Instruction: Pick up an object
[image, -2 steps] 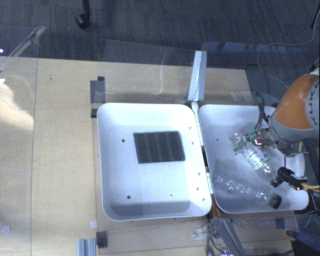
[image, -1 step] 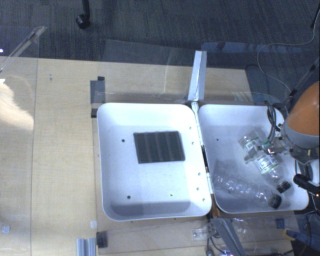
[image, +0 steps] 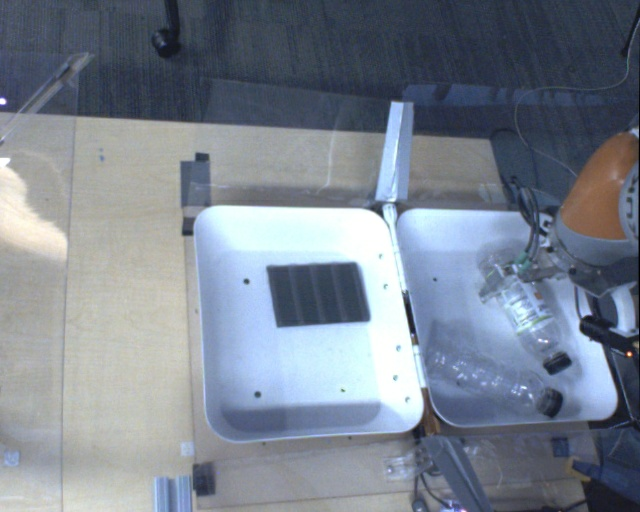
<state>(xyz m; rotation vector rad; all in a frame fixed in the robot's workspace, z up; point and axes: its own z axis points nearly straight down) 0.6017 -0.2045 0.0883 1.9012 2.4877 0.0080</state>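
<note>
Bench (image: 120, 330): pale wood, two shallow white bins side by side; dark carpet beyond.
Left bin (image: 230, 400): dark ribbed pad (image: 318, 294) at centre.
Right bin (image: 450, 250): two clear plastic bottles with black caps.
Upper bottle (image: 522, 305): slanted, just beside the gripper.
Lower bottle (image: 490, 378): lying near the front wall.
Gripper (image: 535, 262): low over the upper bottle's end; opening cannot be told.

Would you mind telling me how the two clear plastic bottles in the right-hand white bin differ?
The upper clear plastic bottle lies steeply slanted, its dark cap toward the bin's lower right, right beside the gripper. The lower clear plastic bottle lies closer to level along the near wall of the right white bin, apart from the gripper. Both are transparent, dark-capped and lying down.
</note>
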